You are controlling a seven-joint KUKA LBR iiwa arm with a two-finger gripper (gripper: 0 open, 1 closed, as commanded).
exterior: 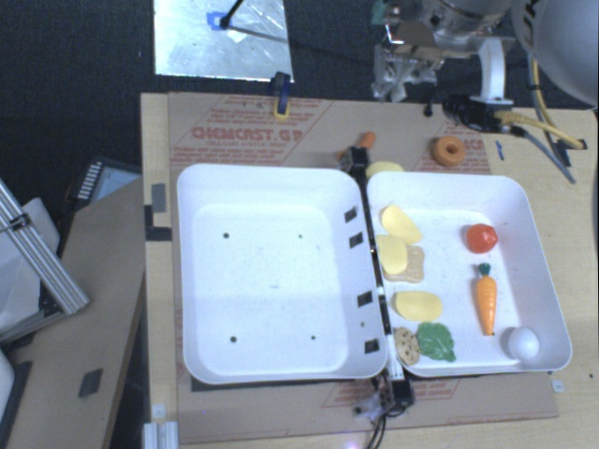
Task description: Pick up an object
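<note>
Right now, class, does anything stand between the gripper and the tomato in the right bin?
Nothing visible does. The gripper hangs above the bench's far edge; the tomato lies uncovered, with the doughnut off to one side.

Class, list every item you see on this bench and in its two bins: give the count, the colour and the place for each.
Bins: 2, white, side by side on the bench.
Tomato: 1, red, right bin, upper right.
Carrot: 1, orange, right bin, below the tomato.
Egg: 1, white, right bin, lower right corner.
Leaf: 1, green, right bin, bottom.
Cookie: 1, brown, beside the leaf.
Yellow pieces: 3, right bin, left side.
Doughnut: 1, brown, on the bench behind the right bin.
Gripper: 1, grey, above the bench's far edge.
</note>
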